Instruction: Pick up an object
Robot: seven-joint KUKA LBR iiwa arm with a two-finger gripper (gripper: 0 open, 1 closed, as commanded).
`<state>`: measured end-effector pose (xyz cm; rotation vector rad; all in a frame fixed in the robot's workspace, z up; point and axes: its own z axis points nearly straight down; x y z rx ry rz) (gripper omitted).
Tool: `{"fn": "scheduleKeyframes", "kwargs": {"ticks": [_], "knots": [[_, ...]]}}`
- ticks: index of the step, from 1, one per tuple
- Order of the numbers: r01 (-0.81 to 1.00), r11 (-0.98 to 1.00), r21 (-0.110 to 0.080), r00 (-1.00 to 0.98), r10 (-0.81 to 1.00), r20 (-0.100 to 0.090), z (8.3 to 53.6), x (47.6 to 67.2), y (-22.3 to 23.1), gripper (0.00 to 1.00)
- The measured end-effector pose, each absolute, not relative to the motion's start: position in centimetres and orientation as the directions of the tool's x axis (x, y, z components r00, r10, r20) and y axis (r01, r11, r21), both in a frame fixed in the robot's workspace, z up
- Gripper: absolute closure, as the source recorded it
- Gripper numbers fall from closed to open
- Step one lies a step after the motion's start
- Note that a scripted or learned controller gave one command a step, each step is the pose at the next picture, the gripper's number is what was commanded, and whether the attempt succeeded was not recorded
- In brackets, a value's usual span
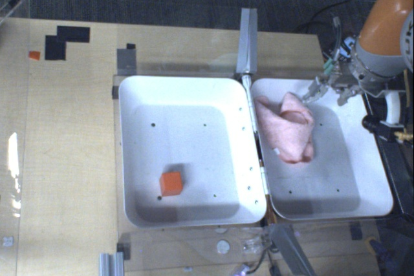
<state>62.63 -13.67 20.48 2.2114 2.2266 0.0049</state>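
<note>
The left bin has lots of open floor, with just a small orange block in the way near its near left corner. In the right bin, a crumpled pink cloth fills the far left part, touching the left wall. The arm hangs over the far right corner, so the open room there is the near half.

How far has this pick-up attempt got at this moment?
Done: the gripper has reached the right bin, at the top corner of the pink cloth. In hand: nothing visibly; whether the cloth is gripped cannot be told. Left: grasp and lift. The cloth lies in the bin, and the orange block sits untouched in the left bin.
</note>
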Motion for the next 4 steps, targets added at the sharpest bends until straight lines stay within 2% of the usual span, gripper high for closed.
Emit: {"fn": "scheduleKeyframes", "kwargs": {"ticks": [1, 2, 3, 4], "knots": [[0.989, 0.147, 0.004, -0.147, 0.989, -0.001, 11.1, 62.9, -12.4, 0.00], [0.953, 0.304, 0.000, -0.304, 0.953, -0.005, 9.2, 67.0, -9.8, 0.00], [0.945, 0.327, 0.011, -0.327, 0.945, -0.005, 8.9, 63.4, -10.4, 0.00], [0.945, 0.327, 0.011, -0.327, 0.945, -0.005, 8.9, 63.4, -10.4, 0.00]]}}
